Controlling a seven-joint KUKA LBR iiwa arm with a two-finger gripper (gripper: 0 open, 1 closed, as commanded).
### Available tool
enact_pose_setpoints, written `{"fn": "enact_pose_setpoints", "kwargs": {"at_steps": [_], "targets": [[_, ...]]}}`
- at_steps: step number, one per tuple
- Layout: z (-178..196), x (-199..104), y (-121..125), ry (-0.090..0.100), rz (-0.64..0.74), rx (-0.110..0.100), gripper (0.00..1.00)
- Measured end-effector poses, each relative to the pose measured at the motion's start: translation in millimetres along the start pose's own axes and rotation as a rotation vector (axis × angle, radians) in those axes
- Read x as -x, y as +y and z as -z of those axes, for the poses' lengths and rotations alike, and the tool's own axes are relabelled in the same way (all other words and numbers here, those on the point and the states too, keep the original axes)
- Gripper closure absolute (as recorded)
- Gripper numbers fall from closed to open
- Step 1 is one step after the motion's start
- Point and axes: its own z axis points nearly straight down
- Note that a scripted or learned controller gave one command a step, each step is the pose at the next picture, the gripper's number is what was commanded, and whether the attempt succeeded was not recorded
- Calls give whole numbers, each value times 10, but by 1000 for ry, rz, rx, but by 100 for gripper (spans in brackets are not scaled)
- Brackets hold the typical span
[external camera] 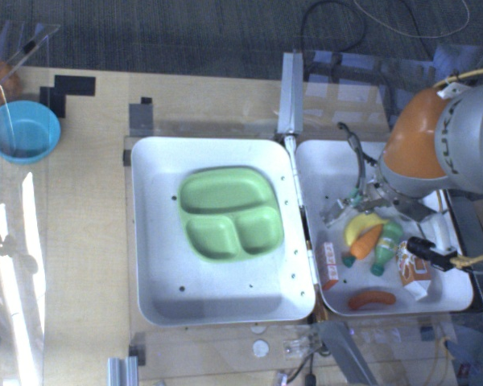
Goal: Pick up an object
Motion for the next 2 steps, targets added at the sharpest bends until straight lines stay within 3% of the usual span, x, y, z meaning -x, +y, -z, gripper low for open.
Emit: {"fn": "enact_pose_setpoints", "kwargs": {"at_steps": [2], "targets": [[0, 0, 1, 0, 0, 0, 0]]}}
